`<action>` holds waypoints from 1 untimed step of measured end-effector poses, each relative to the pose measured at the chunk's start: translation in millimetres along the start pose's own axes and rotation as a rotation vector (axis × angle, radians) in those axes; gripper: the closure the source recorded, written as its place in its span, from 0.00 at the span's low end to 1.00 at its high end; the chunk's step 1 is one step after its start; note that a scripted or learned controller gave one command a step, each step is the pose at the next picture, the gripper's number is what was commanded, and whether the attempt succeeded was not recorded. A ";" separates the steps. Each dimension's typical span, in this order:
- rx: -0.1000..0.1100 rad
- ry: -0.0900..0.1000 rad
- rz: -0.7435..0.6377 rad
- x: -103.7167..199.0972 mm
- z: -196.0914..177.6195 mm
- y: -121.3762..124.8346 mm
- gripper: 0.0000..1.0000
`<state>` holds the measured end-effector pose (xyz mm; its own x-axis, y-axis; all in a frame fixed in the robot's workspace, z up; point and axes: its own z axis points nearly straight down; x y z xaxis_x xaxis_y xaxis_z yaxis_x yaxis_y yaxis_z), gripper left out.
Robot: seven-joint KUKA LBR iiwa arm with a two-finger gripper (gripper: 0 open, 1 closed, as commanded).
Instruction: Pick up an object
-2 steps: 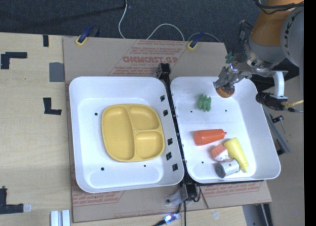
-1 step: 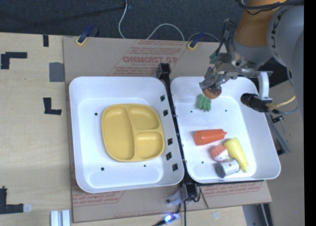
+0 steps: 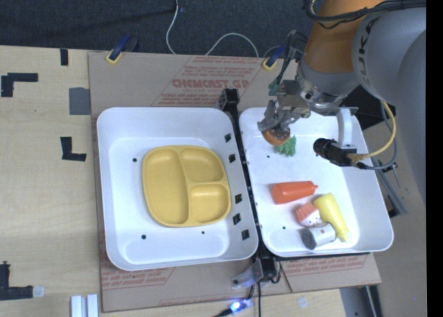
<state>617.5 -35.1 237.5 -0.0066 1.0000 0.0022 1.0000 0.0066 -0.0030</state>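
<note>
Carrot-like toy, a small orange piece with a green leafy top (image 3: 283, 141), sits at about eleven o'clock in the right shallow white bin (image 3: 367, 191), close to the bin's far-left corner. The two-finger gripper (image 3: 277, 127) of the grey arm with the orange band (image 3: 342, 14) hangs directly over it, its tips at the orange part; the green leaves poke out toward four o'clock from under the tool. Whether the tips are spread or closed cannot be told from this slant, nor whether they press on the toy.

Lower in the same bin, an orange-red tapered plastic piece (image 3: 293, 191) lies near the centre. Toward five o'clock from it rest a yellow squeeze-bottle-shaped toy (image 3: 333, 214), a small pink-and-white block (image 3: 308, 214) just beside it, and a grey cylinder (image 3: 318, 237) touching the bottle's lower end.

The left shallow white bin (image 3: 118, 136) holds a yellow divided plastic tray with three compartments (image 3: 185, 185), lying flat at its centre.
</note>
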 end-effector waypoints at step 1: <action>0.000 -0.001 0.000 55.2 8.2 -0.9 1.00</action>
<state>616.2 20.1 229.4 -0.0068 1.0000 0.0012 1.0000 0.0068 -0.0029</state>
